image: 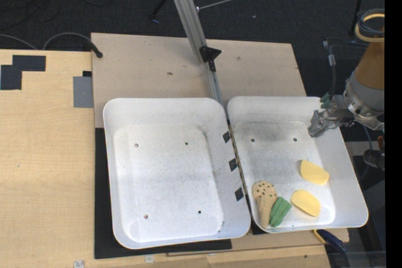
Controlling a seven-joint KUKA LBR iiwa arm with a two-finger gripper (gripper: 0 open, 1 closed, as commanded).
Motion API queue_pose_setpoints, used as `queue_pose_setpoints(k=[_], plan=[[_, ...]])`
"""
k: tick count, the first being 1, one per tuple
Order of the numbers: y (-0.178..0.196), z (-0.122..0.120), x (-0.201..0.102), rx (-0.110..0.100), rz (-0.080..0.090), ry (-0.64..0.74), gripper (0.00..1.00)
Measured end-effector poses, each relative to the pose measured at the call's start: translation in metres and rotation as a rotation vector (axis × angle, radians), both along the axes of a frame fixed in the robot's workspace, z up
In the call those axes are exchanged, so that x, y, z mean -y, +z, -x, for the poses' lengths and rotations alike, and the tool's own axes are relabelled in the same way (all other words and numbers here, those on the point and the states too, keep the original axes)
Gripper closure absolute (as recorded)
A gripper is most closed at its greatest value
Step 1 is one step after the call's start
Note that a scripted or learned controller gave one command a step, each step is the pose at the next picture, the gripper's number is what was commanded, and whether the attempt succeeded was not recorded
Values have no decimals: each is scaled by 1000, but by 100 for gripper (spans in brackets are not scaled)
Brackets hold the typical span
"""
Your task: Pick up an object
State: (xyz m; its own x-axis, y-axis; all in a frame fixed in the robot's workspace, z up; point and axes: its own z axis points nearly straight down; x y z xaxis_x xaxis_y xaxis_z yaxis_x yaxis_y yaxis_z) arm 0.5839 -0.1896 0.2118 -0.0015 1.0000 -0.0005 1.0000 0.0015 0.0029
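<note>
- We see our claw [318, 124] hanging over the far right edge of the right bin [276, 116], near that bin's far right corner; from this slanted view we cannot tell what state it is in, and we see nothing in it.
- The things we might pick all lie in the near half of the right bin, toward the bench's near right corner: two yellow pieces, the upper one [314, 172] by the bin's right wall and the lower one [306, 202] nearer the bench's front edge.
- A tan speckled biscuit-like piece [264, 194] sits by the bin's left wall, with a green piece [279, 211] touching its right side.
- The left bin [125, 116] holds none of these objects.
- We judge the task barely begun: no object is lifted, and all four rest on the bin floor, well apart from our claw.
- What is left, as we read it: choose a piece, likely the upper yellow one as nearest, come down over it, close and lift.
</note>
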Motion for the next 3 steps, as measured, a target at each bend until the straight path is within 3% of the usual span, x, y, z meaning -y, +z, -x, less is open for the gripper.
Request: queue_pose_setpoints(k=[1, 3], plan=[[37, 0, 1, -1, 0, 0, 100], [19, 19, -101, -8, -4, 3, 100]])
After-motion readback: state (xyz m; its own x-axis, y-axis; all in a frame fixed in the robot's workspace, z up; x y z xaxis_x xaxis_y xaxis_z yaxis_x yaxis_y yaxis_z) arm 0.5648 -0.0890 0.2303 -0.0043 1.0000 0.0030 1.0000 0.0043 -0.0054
